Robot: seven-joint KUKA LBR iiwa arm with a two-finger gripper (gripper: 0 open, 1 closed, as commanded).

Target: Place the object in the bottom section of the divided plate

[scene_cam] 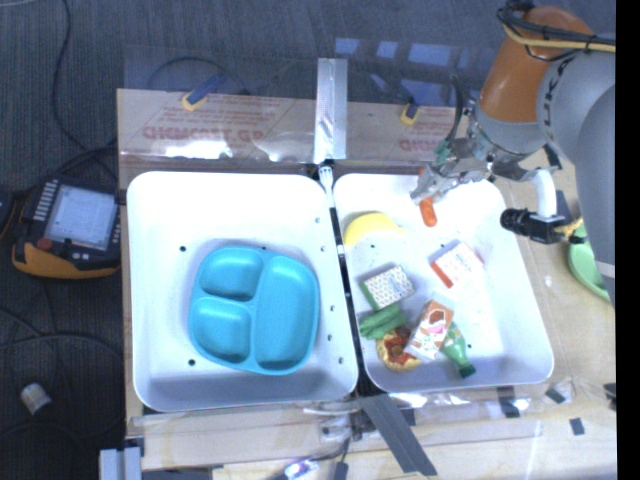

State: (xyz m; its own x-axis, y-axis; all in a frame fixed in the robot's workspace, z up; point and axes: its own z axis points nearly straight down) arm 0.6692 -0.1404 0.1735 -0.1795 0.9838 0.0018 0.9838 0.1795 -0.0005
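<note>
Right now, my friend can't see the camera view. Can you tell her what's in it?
A grey and orange robot arm's gripper hangs over the back of the right bin, with a small orange piece just under it. That bin holds toy food and little packets, and the left bin holds a blue divided plate.
</note>
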